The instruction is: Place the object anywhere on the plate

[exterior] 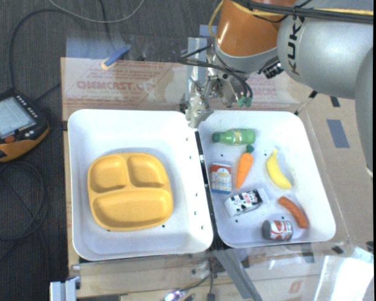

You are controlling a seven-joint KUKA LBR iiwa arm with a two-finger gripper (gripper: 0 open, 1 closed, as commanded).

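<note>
White right bin (313,168): carrot (244,168) upright, green top away.

Below and left of the fingers (195,110), the plate (131,190) looks like smooth yellow plastic with a soft sheen. Both bins (140,242) are white plastic, slightly glossy. Below and right of the fingers, the bottle (234,137), carrot (244,167) and banana (277,171) look like shiny moulded plastic, and the can (277,229) looks metallic. The cardboard (131,86) beneath is matt brown.
</note>
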